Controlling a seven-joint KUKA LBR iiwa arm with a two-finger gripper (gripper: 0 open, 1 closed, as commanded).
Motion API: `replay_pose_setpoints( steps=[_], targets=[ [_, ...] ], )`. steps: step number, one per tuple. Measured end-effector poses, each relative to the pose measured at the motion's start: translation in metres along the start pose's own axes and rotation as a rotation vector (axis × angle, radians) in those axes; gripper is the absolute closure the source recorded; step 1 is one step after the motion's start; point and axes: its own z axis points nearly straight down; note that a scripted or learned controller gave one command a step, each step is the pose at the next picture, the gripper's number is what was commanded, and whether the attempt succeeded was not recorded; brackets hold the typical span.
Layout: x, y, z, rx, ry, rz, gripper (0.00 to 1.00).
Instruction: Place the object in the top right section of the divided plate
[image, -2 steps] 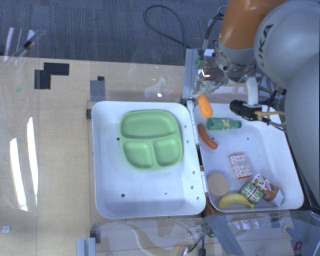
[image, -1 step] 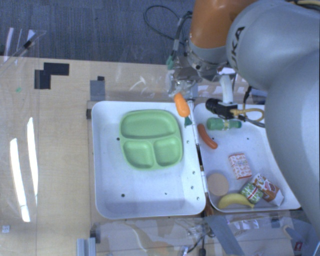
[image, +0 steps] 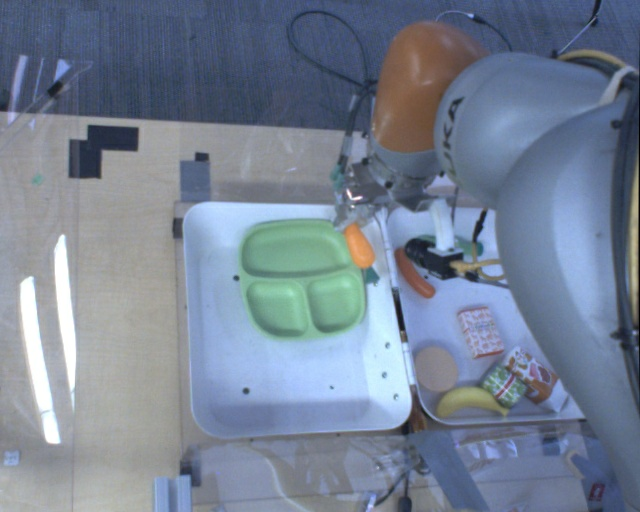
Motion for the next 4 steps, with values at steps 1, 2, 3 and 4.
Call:
replay_pose_setpoints(
  steps=[1, 2, 3, 4],
  targets=[
    [0.032, 0.013, 0.075, -0.016, 0.005, 0.052, 1.0],
    [0.101, -0.031, 0.086, -0.032, 0.003, 0.194, 1.0],
    [0.085, -0.057, 0.079, -0.056, 0.01, 0.45, 1.0],
    [0.09, -0.072, 0.076, -0.073, 0.007, 0.406, 1.0]
  ],
)
